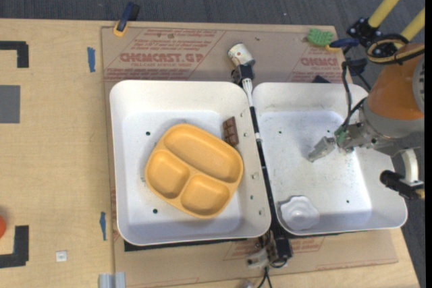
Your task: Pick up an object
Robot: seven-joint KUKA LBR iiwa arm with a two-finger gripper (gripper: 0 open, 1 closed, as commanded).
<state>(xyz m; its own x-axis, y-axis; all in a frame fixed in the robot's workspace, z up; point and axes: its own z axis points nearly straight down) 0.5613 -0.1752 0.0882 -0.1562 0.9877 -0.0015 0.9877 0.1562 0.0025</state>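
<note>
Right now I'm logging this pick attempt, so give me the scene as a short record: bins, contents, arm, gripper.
left bin: holds a yellow divided tray and a small brown block near its right wall
right bin: holds a clear plastic cup near its front left corner
arm: reaches in from the right, over the right bin
gripper: low over the right bin's middle, nothing seen between its fingers
gripper to cup: apart, cup lies nearer the front
</note>
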